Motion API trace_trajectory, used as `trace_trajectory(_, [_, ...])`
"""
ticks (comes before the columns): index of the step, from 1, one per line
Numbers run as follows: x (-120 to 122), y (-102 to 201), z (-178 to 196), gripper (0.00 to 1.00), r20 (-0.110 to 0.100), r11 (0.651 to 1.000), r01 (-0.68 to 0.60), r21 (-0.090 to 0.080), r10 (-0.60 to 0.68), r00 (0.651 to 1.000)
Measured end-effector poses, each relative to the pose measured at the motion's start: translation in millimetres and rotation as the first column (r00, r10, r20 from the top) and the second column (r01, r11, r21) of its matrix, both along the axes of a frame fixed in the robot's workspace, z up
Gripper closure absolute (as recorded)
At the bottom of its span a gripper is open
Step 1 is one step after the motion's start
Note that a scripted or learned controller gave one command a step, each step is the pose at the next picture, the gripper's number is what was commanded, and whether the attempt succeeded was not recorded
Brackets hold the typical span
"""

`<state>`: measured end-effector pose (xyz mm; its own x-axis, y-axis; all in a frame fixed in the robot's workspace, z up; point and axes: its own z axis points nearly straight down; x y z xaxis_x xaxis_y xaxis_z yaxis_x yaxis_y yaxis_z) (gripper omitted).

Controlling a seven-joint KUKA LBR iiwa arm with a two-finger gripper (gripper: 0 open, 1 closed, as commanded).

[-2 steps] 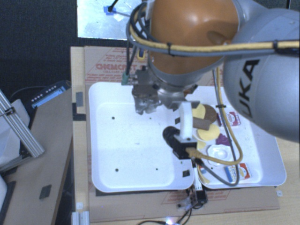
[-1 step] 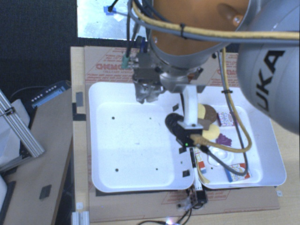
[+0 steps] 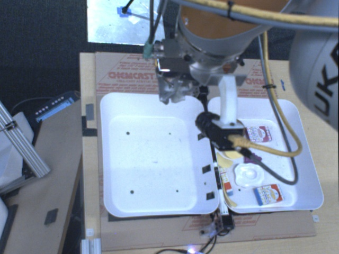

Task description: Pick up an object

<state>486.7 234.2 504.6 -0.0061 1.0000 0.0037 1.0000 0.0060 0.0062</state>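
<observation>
My gripper [image 3: 174, 93] hangs over the far rim of the left bin [image 3: 114, 107], with nothing visibly in it. The loose objects lie in the right bin [image 3: 306, 142]. A red-and-white packet [image 3: 259, 134] lies near its middle. A white round lid-like piece [image 3: 247, 174] rests closer to the front, on a yellow flat item [image 3: 229, 157]. A small blue-and-red packet [image 3: 268, 194] lies near the front rim. A slim card-like box [image 3: 226, 185] lies along the wall between the two bins. The arm's grey and orange body hides the far part of the right bin.
Both bins rest on a cardboard sheet [image 3: 132, 70] printed with red lettering. A yellow cable [image 3: 275, 151] loops over the right bin above the objects. Left of the bench are a metal rail [image 3: 24, 147] and a blue-trimmed device [image 3: 55, 105].
</observation>
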Motion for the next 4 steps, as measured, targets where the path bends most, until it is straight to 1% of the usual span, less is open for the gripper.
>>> trace_trajectory(1, [32.5,-0.4,32.5,1.00,0.000,1.000,0.006,-0.001,-0.006,1.000])
trace_trajectory(2, [92.4,-6.0,29.7,1.00,-0.003,1.000,0.007,-0.004,-0.007,1.000])
trace_trajectory(3, [63.6,0.1,30.8,1.00,-0.005,1.000,0.002,-0.003,-0.002,1.000])
trace_trajectory(4, [146.8,-1.3,29.7,1.00,-0.001,1.000,0.007,-0.004,-0.007,1.000])
